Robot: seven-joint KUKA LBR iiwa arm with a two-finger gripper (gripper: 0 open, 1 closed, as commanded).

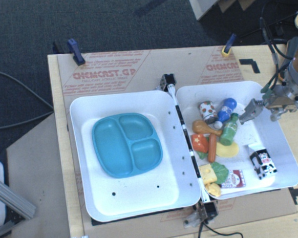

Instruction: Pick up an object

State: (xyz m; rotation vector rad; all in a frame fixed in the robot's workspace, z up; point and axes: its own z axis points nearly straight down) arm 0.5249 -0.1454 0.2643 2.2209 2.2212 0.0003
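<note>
Pick not yet made — gripper (252,111) hangs at 3 o'clock over the right bin (280,142), jaw state indiscernible, nothing visibly held. Toys clustered at bin's 9 o'clock; green bottle (230,128) nearest.

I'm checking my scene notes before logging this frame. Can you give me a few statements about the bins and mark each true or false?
1. The blue divided plate lies in the left bin. True.
2. The toy cow lies on the blue divided plate. False: it lies in the right bin, near the right wall.
3. The green bottle lies among the toys in the right bin. True.
4. The gripper holds the green bottle. False: it is above the right bin's upper right part, apart from the bottle.
5. The two bins are separated by a wide strip of bare bench. False: they sit side by side with their rims meeting.
</note>
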